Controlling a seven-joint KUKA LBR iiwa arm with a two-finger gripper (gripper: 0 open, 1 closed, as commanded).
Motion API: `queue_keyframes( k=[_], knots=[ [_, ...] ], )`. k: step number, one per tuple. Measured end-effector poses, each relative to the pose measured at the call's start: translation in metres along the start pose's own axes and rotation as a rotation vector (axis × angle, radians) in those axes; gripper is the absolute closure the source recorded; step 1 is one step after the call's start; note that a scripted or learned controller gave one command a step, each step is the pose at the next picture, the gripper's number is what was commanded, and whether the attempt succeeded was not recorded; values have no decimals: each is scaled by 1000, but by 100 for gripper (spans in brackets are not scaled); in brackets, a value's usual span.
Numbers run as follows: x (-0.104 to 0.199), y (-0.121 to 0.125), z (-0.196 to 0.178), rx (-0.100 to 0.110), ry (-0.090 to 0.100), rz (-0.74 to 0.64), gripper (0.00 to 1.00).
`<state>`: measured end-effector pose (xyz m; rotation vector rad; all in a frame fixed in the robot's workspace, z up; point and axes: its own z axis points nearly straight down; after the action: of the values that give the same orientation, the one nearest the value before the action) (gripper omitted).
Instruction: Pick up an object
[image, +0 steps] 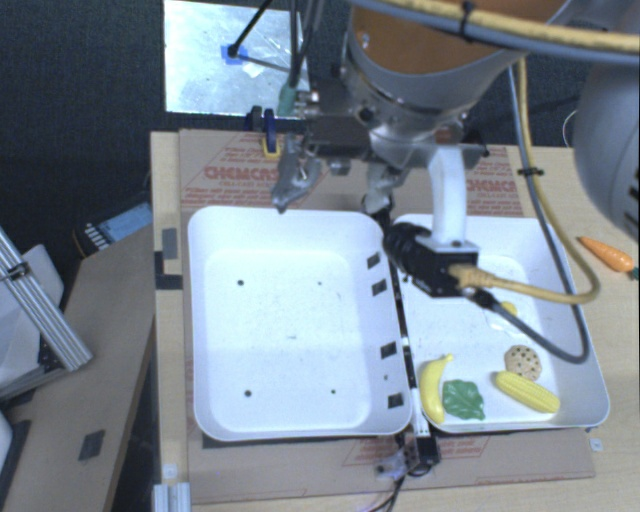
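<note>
My gripper (332, 192) hangs over the back rim of the left bin (215, 225). Its two fingers stand wide apart, open, with nothing between them. The right bin (585, 390) holds the objects near its front: a yellow banana (432, 388), a green leafy piece (463, 400), a yellow corn cob (527, 392) and a round brown cookie (521, 361). A small yellow item (507, 308) peeks from behind the cable. All of these lie well to the right of and nearer than the gripper.
A black box (430, 262) on the arm, with a yellow hose (540, 293) and a grey cable, hangs over the right bin's back left. An orange carrot (605, 252) lies on the bench outside the right bin. Cardboard underlies both bins.
</note>
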<state>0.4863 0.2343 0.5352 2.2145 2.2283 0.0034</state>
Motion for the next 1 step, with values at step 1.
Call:
queue_keyframes(
  k=[1],
  knots=[
    [0, 0, 0, 0, 0, 0, 0]
  ],
)
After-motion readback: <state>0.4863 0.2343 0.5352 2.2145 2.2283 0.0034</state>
